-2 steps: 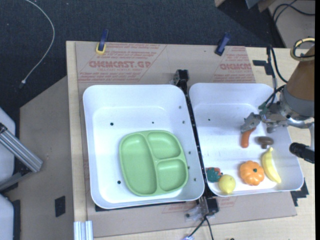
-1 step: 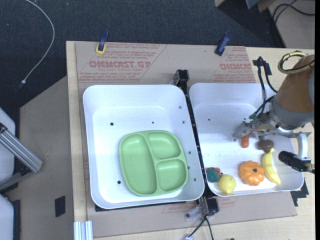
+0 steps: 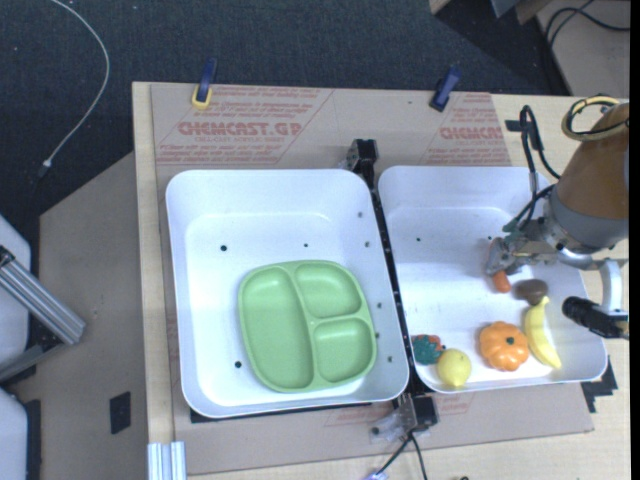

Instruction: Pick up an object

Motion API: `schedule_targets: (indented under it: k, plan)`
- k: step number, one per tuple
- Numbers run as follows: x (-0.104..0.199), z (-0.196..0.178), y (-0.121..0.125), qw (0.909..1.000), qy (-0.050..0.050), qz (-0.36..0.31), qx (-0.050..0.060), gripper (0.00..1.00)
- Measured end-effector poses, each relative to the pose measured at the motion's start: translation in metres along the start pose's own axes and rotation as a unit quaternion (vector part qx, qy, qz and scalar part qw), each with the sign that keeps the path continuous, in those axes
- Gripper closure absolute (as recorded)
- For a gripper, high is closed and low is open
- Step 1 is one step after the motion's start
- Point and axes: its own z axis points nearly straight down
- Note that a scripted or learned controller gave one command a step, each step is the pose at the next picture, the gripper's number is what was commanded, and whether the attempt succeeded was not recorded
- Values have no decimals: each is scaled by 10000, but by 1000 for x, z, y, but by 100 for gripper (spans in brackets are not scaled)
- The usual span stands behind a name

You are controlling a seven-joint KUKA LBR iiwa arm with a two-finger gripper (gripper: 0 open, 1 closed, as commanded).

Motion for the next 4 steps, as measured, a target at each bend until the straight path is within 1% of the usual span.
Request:
schedule_targets:
  k: [1,2,3,4]
  plan:
    - [-8,-59,-2,10000,-10,0,-14,100]
    - [-3,-121,-4,10000,-11,-11,-29,100]
    - [6,-172,1,10000,-11,-14,-30,100]
    - [50,-168,1,10000,12,-27,13,100]
